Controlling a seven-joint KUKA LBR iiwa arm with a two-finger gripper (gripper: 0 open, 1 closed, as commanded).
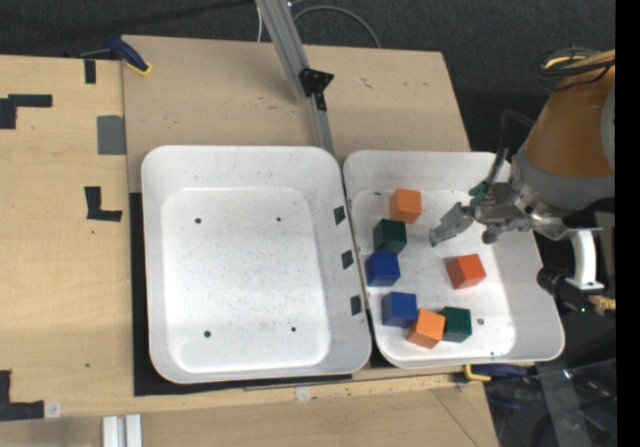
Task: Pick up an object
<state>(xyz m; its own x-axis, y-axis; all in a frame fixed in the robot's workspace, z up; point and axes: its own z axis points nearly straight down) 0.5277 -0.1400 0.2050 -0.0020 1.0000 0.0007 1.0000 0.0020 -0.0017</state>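
The counter is pale wood, and on it sit two shallow white bins side by side. The left bin is the larger in view; the right bin — the landmark here — touches its right edge. The grey arm, with its orange band, reaches over the right bin's right rim.

The gripper hangs above the middle of the right bin, its fingers pointing left; whether they are spread or closed cannot be told, and no block sits between them.

Seven blocks lie inside the right bin. A red block rests at its centre-right, just below the gripper and apart from it. An orange block sits near the upper left, a dark green block just below it, then a blue block. Along the lower left — a second blue block, a second orange block and a second green block, close together.
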